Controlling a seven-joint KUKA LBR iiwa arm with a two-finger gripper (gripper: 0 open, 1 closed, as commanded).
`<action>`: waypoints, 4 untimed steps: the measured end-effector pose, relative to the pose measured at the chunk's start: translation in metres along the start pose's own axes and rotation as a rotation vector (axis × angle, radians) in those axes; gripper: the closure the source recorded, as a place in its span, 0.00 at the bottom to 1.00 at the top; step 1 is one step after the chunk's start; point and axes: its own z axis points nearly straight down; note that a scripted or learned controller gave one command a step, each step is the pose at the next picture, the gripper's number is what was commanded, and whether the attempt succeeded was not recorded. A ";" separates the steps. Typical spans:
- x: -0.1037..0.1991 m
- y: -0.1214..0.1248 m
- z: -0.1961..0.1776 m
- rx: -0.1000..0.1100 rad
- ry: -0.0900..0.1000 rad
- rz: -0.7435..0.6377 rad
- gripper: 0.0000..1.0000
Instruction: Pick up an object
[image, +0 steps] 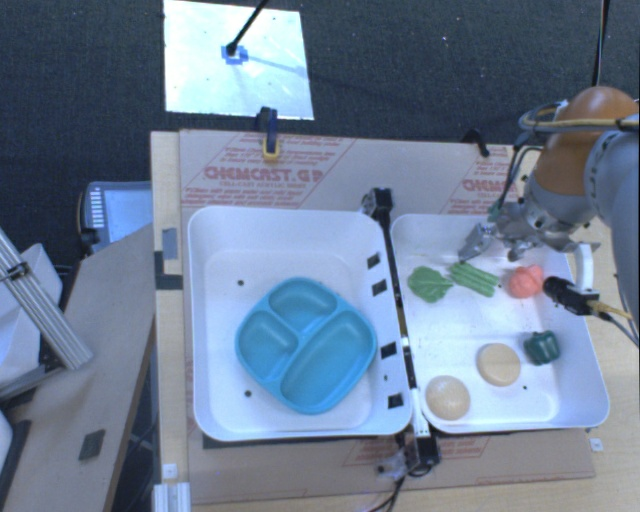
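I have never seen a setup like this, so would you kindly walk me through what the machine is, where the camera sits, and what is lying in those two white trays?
The picture comes from one fixed camera above the bench, looking down at a slant. The grey machine on the right with the orange band is a robot arm; at its end is a two-finger gripper, hovering over the far part of the right bin. I cannot tell whether it holds anything.

The left bin contains a blue divided plate. The right bin contains small toy foods: a green leafy piece, a green ridged strip, a pink-orange piece, a dark green pepper-like piece and two tan round pieces.

The job is simply to pick up one object.
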 end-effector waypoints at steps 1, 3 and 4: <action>0.000 0.002 -0.016 -0.009 -0.002 -0.002 1.00; -0.004 0.001 -0.126 -0.010 -0.002 0.000 1.00; -0.004 0.002 -0.145 -0.007 -0.001 0.000 1.00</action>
